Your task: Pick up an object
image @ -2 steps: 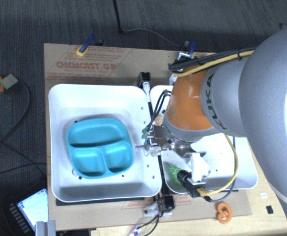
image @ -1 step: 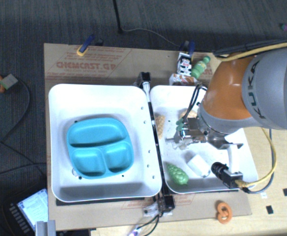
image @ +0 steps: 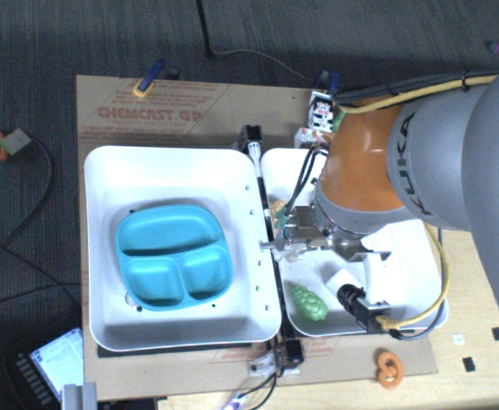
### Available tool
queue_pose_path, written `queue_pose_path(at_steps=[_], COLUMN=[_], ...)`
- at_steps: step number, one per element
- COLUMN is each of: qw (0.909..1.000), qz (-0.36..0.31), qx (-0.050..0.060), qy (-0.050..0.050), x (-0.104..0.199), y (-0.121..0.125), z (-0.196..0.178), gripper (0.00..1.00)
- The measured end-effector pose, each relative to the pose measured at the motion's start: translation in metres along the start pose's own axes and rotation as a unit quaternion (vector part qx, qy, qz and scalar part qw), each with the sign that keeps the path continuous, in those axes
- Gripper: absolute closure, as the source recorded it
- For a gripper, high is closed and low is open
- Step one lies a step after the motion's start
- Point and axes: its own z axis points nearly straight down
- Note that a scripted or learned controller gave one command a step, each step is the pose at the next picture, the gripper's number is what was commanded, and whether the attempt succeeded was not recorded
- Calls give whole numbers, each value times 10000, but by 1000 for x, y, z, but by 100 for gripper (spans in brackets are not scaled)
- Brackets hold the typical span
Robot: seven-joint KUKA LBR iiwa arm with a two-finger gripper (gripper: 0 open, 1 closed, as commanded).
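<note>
A blue divided tray [image: 174, 253] lies in the left white bin [image: 104, 178]. In the right white bin [image: 420, 254] a small green knobbly object [image: 308, 302] rests near the front left corner. My gripper [image: 298, 239] reaches down into the right bin's left side, just behind the green object and close to the wall between the bins. The big grey and orange arm hides most of that bin. A black part of the arm's fittings [image: 358, 303] hangs right of the green object.
The bins sit on a brown board [image: 173, 109]. A blue clip [image: 149, 77] lies at the board's back edge. An orange ring [image: 390, 369] lies on the board in front of the right bin. Cables run over the dark floor at left.
</note>
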Motion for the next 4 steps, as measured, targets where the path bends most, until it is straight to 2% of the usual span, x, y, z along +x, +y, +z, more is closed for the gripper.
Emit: queue_pose_path(at_steps=[1,2,3,4], qw=[10000,10000,10000,10000], qz=[4,2,3,1], qx=[11,15,-11,7], qy=[-4,-2,-9,-11], x=[21,64,79,131], y=[-1,-1,125,177], z=[6,33,-42,3], gripper=[100,100,100,100])
